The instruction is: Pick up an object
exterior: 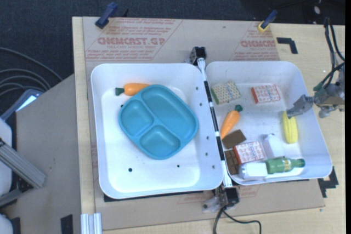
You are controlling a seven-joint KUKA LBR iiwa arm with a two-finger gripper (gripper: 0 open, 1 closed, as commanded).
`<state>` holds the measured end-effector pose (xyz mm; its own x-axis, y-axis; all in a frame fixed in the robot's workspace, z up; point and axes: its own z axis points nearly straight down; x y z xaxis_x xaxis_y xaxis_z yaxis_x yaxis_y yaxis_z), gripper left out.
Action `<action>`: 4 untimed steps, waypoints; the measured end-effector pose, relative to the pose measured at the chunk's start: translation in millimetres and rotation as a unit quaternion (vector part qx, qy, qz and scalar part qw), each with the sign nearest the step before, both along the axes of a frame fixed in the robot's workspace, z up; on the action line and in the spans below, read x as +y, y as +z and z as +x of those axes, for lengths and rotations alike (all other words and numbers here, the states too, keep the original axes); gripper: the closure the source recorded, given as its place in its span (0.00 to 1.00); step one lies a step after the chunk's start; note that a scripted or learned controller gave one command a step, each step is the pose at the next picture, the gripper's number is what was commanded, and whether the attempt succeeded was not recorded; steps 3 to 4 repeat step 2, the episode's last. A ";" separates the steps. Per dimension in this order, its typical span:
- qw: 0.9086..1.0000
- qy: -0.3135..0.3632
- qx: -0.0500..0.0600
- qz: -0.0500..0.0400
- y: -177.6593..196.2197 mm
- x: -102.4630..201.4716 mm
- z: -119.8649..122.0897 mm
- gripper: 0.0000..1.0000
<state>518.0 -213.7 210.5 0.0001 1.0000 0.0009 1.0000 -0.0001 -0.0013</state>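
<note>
Yellow corn cob [290, 128] upright near right bin [315, 142] wall, gripper [303, 104] just above

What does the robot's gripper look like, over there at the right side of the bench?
The gripper is a small grey metal piece with dull, slightly shiny surfaces, narrowing to a slim tip over the right bin. Behind it sits a blockier grey part with darker fittings. Thin dark cables loop down toward it from above. No markings can be made out at this size.
</note>
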 end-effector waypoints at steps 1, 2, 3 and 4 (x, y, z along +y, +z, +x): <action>1.000 0.001 0.000 0.000 -125.9 3.8 14.7 0.00; 1.000 0.000 -0.001 0.000 -115.9 3.5 14.9 1.00; 1.000 0.000 -0.001 0.000 -115.9 3.5 14.9 1.00; 1.000 0.000 -0.001 0.000 -115.9 3.5 14.9 1.00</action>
